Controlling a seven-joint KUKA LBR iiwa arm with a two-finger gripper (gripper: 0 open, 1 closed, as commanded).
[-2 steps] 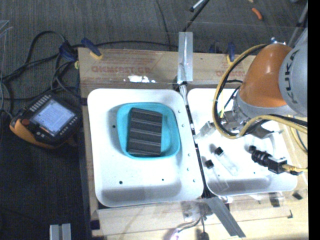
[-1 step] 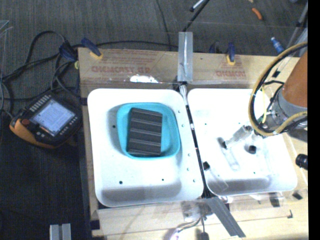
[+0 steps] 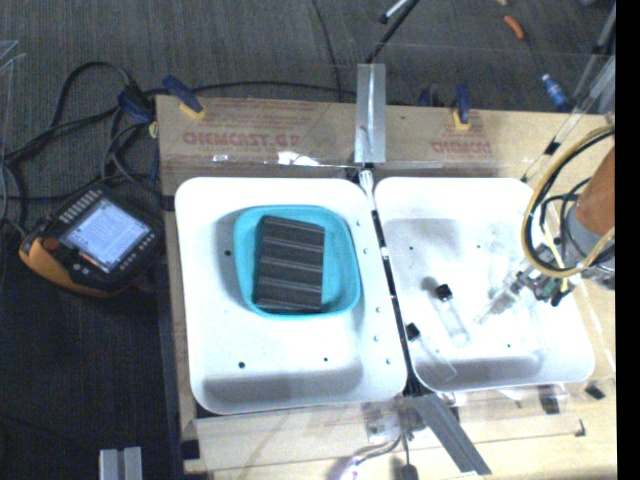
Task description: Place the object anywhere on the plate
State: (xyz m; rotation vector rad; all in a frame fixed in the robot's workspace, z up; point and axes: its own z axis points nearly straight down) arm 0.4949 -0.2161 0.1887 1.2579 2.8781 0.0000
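Dark ribbed block point(image 3: 291, 262) lying flat on blue plate point(image 3: 345, 268), inside left bin point(image 3: 200, 298).

Plate sitting near middle of left bin, block covering its centre, blue rim showing all round. Right bin point(image 3: 560, 353) just beside at 3 o'clock, touching along shared edge, holding small clear bottle with black cap point(image 3: 447, 308). End effector point(image 3: 510, 293) low over right bin toward 3 o'clock, well apart from plate; impossible to tell whether released or clenched. Handheld control pad point(image 3: 100, 236) off counter point(image 3: 300, 133) at 9 o'clock, screen lit.
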